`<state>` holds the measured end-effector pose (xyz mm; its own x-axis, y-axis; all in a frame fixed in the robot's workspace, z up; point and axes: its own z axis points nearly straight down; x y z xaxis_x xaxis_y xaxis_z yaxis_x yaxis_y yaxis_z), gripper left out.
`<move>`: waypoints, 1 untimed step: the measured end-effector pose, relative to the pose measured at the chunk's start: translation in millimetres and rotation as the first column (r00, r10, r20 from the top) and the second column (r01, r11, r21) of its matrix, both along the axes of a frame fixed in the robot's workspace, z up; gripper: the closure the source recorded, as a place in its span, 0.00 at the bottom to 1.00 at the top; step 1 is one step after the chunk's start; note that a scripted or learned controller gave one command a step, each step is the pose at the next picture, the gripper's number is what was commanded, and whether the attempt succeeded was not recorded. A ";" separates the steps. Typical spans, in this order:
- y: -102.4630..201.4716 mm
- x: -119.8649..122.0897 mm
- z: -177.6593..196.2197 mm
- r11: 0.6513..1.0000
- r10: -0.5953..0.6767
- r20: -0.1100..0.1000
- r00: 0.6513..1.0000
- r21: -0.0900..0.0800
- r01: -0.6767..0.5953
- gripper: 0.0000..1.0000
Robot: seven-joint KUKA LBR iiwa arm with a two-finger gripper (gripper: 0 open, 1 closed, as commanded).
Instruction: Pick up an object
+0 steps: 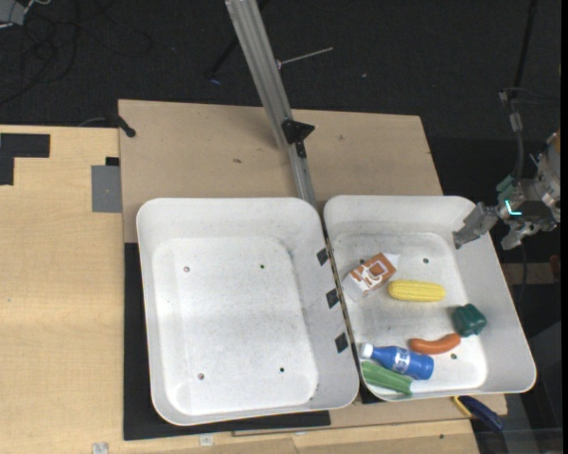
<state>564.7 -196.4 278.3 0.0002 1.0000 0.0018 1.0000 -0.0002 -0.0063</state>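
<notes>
Fingers (473,225) of the gripper (497,227) stand spread apart with nothing between them, at the right edge of the frame, just over the upper right rim of the right bin (511,329). One dark finger angles down toward the bin's corner, the other sits a little further right, and a small teal light glows on the gripper body above them. Only the wrist end of the arm (549,173) shows, at the far right.

Inside the right bin, all the objects lie in its lower half, well apart from the gripper. A small white and orange carton (371,273) lies near the bin's left wall. Just right of it is a yellow corn cob (417,292), lying crosswise. Further right and lower, a dark green block (470,320) sits near the right wall. Below the corn, an orange sausage-shaped piece (434,344) curves across the floor. At the lower left of this bin a blue bottle (401,360) with a white cap lies on its side, touching a green pod-like item (386,379) below it.

The left bin (161,253) fills the middle of the frame, beside the right one. A metal rail (265,74) runs from the top centre down to where the bins meet.
</notes>
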 end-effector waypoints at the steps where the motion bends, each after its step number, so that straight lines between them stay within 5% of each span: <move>1: 0.0 0.7 2.1 1.000 0.001 0.004 1.000 -0.001 -0.001 0.00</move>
<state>565.3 -196.5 280.4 -0.0004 1.0000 0.0009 1.0000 0.0004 -0.0024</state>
